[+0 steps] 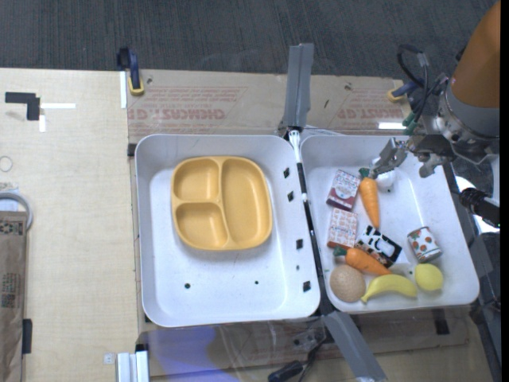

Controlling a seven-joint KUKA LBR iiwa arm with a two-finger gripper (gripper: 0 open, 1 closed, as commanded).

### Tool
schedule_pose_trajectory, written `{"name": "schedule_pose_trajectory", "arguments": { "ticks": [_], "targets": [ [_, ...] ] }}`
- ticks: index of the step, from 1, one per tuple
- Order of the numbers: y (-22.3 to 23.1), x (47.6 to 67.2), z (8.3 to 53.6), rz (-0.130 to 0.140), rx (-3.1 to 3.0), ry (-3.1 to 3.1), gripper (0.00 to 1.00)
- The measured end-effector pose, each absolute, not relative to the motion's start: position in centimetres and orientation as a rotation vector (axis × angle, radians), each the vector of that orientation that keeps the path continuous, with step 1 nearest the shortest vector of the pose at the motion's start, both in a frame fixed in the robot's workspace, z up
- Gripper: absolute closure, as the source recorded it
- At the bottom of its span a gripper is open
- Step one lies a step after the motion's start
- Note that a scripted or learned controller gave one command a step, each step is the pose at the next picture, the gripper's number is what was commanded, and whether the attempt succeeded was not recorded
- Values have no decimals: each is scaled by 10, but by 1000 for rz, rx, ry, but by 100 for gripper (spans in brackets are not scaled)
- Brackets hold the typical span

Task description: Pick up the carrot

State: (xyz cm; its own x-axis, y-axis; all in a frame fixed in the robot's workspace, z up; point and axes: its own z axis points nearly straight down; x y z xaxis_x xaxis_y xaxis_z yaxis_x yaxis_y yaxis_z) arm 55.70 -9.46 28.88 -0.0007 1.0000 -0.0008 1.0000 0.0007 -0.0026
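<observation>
An orange carrot (369, 202) lies lengthwise in the middle of the right bin (457, 237), its thick end toward the far wall. A second orange carrot (363, 259) lies lower down, partly under a black-and-white packet (380, 245). My gripper (407, 161) hovers over the far part of the right bin, just above and to the right of the first carrot's thick end. Its fingers (388, 157) stand open with nothing between them.
Beside the carrots in the right bin lie two small snack packets (344, 188), a can (424, 244), a lemon (429, 277), a banana (390, 288) and a tan egg-shaped thing (347, 283). The left bin (159, 277) holds a yellow divided plate (223, 203).
</observation>
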Motion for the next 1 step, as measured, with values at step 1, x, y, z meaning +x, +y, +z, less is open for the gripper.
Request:
{"name": "schedule_pose_trajectory", "arguments": {
  "ticks": [1],
  "targets": [
    [-121, 532, 100, -1, -2425, -1999, 0]
  ]
}}
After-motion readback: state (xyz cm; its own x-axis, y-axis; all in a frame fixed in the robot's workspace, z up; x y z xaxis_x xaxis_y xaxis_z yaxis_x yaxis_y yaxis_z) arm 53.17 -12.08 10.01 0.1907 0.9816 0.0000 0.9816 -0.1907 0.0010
